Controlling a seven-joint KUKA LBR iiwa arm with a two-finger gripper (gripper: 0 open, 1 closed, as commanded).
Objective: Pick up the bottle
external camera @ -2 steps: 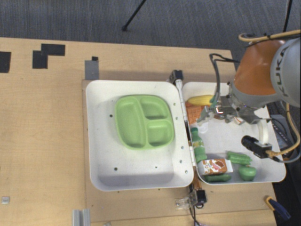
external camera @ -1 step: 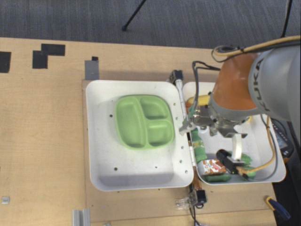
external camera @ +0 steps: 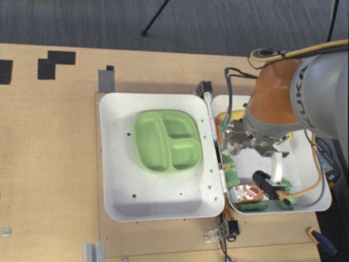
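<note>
Grey and orange, the arm (external camera: 294, 91) is hanging over the right bin (external camera: 322, 201), its end effector (external camera: 240, 141) low at the bin's left wall; grip state: cannot tell. A bottle-like item (external camera: 248, 192) is lying near the front among clutter, so a descent risks catching neighbours or the wall instead.

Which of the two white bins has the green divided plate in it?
The left bin, the one farther from the arm, holds the green divided plate. The right bin holds small cluttered items under the gripper instead.
</note>
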